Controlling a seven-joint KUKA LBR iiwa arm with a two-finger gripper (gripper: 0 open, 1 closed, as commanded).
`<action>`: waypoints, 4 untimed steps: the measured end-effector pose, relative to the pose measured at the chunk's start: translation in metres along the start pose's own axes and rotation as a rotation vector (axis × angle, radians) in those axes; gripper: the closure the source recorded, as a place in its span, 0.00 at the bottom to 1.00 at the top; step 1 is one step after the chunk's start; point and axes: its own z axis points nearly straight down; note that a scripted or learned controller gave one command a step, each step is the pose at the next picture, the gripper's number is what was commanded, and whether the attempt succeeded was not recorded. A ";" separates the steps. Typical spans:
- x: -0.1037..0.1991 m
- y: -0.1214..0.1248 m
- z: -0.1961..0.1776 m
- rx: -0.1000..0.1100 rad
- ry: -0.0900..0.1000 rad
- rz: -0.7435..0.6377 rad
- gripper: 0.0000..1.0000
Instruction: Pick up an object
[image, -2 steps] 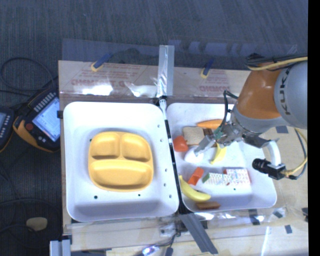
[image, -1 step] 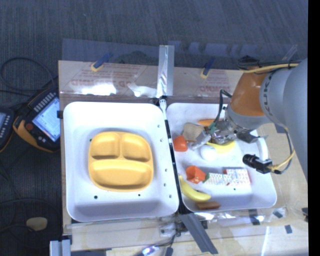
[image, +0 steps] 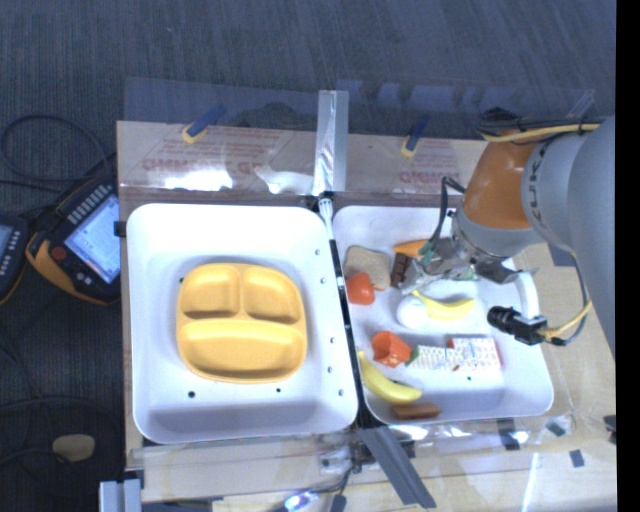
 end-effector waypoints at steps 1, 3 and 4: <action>0.000 0.000 0.000 0.000 0.000 0.000 0.00; 0.017 0.057 0.005 -0.005 -0.013 0.145 1.00; 0.099 0.084 -0.140 -0.001 -0.005 -0.009 1.00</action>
